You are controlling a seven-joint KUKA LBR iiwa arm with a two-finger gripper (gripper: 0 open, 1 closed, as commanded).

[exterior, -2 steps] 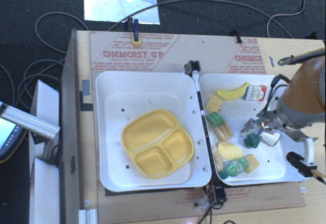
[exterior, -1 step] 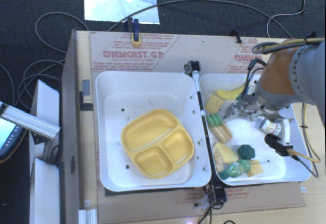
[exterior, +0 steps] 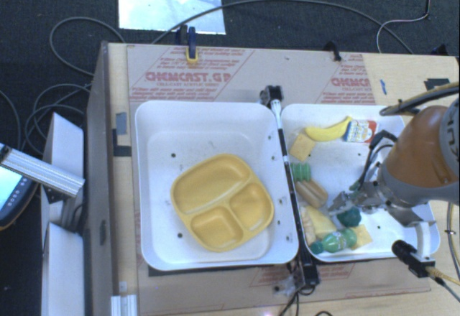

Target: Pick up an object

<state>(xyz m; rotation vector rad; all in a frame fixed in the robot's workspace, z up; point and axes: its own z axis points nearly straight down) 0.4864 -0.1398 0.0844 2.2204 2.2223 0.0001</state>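
Small dark-teal rounded object (exterior: 350, 217) in the right bin (exterior: 402, 253), among yellow and tan pieces, hand (exterior: 342, 201) just beside it, grip state unclear

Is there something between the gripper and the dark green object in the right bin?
Nothing visible does. The gripper is low in the right bin, directly beside the dark green object. A tan piece and a yellow block lie just to the left in view, crowding it but not between them.

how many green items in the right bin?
2. One dark green object sits at the tool. A lighter green object lies by the bin's near edge. The arm may hide others.
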